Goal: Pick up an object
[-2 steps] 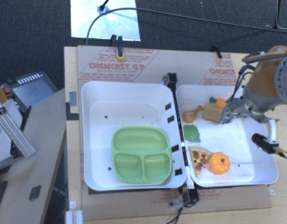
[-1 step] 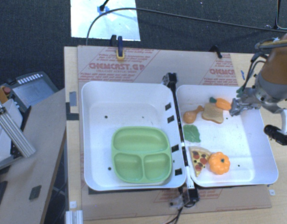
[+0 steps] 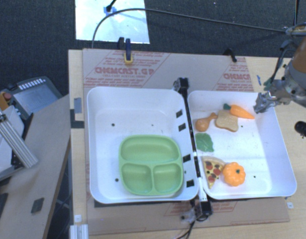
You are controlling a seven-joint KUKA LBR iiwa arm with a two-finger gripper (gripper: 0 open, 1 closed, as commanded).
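The right white bin (image 3: pixel 272 148) holds several toy foods. A carrot (image 3: pixel 238 111) lies at its back, next to a slice of toast (image 3: pixel 227 121) and a drumstick (image 3: pixel 205 122). A green leaf (image 3: pixel 204 142) sits near the divider. A pizza slice (image 3: pixel 212 170) and an orange pumpkin (image 3: pixel 234 174) rest at the front. My gripper (image 3: pixel 262 103) hovers at the bin's back right rim, just right of the carrot, with nothing seen between its fingers.
The left white bin (image 3: pixel 105 113) holds a green divided plate (image 3: pixel 151 164). Black clips run along the divider (image 3: pixel 185 128) between the bins. A cardboard sheet (image 3: pixel 143 68) lies under both bins. The arm (image 3: pixel 299 68) enters from the right.
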